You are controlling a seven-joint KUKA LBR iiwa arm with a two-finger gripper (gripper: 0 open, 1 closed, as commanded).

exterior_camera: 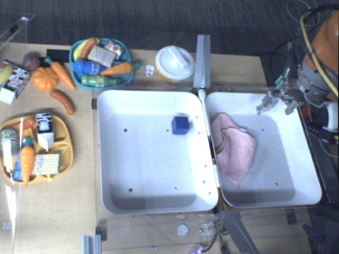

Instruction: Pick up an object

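Observation:
A small blue cube [180, 125] lies in the left bin [122, 194], toward its upper right part. A crumpled pink cloth [233, 147] lies in the right bin [286, 189] against its left wall. My gripper [277, 102] hangs over the upper right part of the right bin, its two fingers spread apart with nothing between them. It is well to the right of the cloth and above it in the picture.
A blue bowl [79, 78] of toy food and a yellow bowl with a white lid [175, 62] stand behind the bins. A yellow plate [66, 157] with toy food sits at the left, with loose toy vegetables [45, 78] nearby. Cables [307, 20] hang at the right.

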